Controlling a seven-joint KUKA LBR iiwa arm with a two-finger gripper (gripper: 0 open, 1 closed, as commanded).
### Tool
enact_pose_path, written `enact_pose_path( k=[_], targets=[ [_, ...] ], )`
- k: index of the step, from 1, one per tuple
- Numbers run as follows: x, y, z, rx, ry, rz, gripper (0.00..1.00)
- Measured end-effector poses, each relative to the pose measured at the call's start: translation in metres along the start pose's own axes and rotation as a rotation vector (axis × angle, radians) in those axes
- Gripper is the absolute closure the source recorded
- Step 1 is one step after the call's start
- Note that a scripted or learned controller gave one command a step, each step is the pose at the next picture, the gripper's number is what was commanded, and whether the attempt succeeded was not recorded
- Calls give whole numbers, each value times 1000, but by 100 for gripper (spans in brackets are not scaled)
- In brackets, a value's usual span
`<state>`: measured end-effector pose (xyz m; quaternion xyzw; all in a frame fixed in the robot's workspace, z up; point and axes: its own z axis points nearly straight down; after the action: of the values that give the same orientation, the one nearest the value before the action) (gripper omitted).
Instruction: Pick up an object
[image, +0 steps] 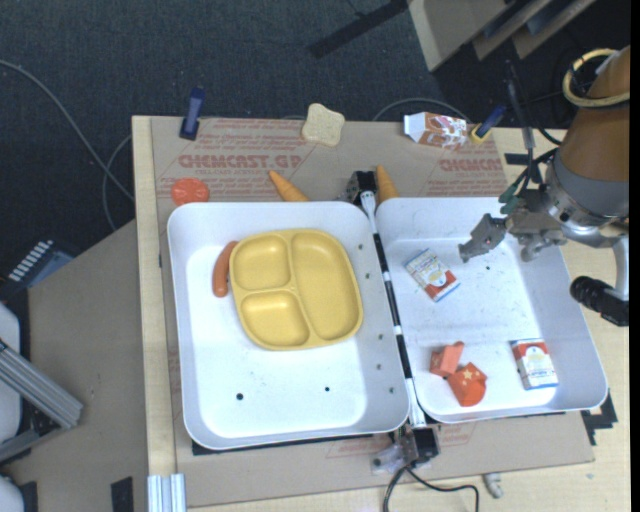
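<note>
Grey gripper (500, 236) is hanging over the upper part of the right shallow white bin (560, 330), reaching in from the right w/ the orange-banded arm (598, 150) behind it. Its fingers are looking spread apart w/ nothing between them, so no object is in hand yet.

Nearest candidate is the small white-and-red carton (432, 275), lying flat just below and left of the gripper, near the bin's left wall. It is sitting apart from other items, so there's open room around it for fingers to come down. Lower in the same bin: a crumpled orange-red plastic toy (459, 373) and a second red-white-blue small carton (534, 364), which is sitting close to the lower-right rim, a tighter approach.

Left white bin (200, 350) is carrying a yellow three-compartment plastic plate (295, 288) w/ an orange-red toy sausage (221, 270) lying just beside its left edge, prob. hard to pinch there.

On the brown cardboard-covered tabletop (160, 300) above the bins, a toy bread slice (323, 123) is lying, well apart from the gripper.
</note>
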<state>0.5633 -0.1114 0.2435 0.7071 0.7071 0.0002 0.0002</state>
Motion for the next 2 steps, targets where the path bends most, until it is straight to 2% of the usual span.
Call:
enact_pose_path(
  k=[1, 2],
  targets=[
    [20, -41, 86, 4, 1, 1, 0],
    [12, -75, 159, 2, 0, 1, 0]
  ],
)
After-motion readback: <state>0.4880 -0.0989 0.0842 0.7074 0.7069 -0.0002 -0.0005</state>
